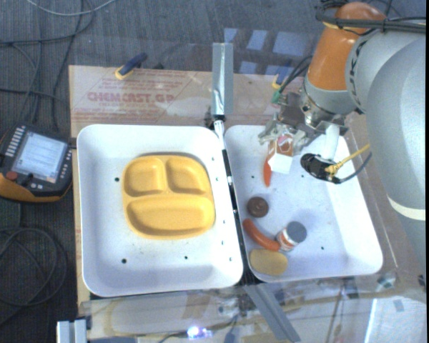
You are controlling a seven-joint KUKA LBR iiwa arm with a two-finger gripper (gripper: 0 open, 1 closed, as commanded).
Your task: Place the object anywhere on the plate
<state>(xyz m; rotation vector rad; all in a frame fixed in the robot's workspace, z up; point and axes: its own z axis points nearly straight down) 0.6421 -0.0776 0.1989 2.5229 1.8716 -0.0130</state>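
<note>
The camera view shows, at far left on the floor, an orange-edged teach pendant (32, 163) beside the bench (129, 95). The left bin (100, 263) holds a yellow three-compartment plate (169, 195), lying flat. In the right bin (350, 249) lie a thin orange carrot-like piece (267, 174), a brown round disc (257, 206), a sausage (260, 236), a tan flat piece (269, 262) and a small can (292, 234). Near that bin's far edge the jaws (286, 136) sit low over a red-and-white carton (281, 154); whether they are apart or clamped on it cannot be told.
</note>
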